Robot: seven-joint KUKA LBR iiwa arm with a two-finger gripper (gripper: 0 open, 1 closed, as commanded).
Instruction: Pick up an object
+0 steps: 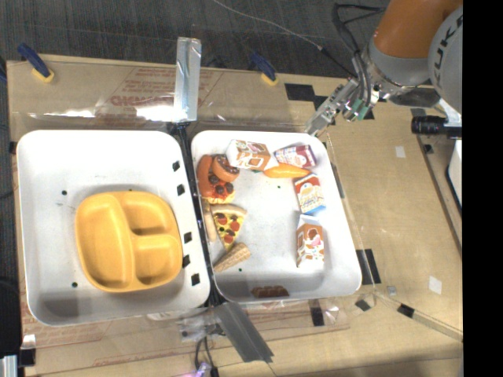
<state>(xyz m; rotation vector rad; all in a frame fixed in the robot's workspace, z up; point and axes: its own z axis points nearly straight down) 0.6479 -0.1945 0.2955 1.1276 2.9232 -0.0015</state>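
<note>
In the right bin (346,258), nearest the camera, a cone-shaped wafer (232,257) lies by the left wall, its long axis running from near-left to far-right. Just beyond it a pizza slice (228,224) points its tip toward the near side. To their right a small carton (311,244) lies with its long axis near to far, and a second carton (310,194) lies just beyond it, tilted slightly. Farther on, against the left wall, sits a burger-like toy (215,177), with an orange carrot (284,171) lying left to right beside it. At the far edge lie a red-and-white packet (249,155) and a dark-red packet (298,155), crowded close together. The left bin (47,155) holds a yellow divided tray (128,240).

The gripper (321,122) hangs outside the right bin, above the bench (393,210) just past the bin's far right corner, well apart from every item and holding nothing. Whether its fingers are spread or closed cannot be told.
</note>
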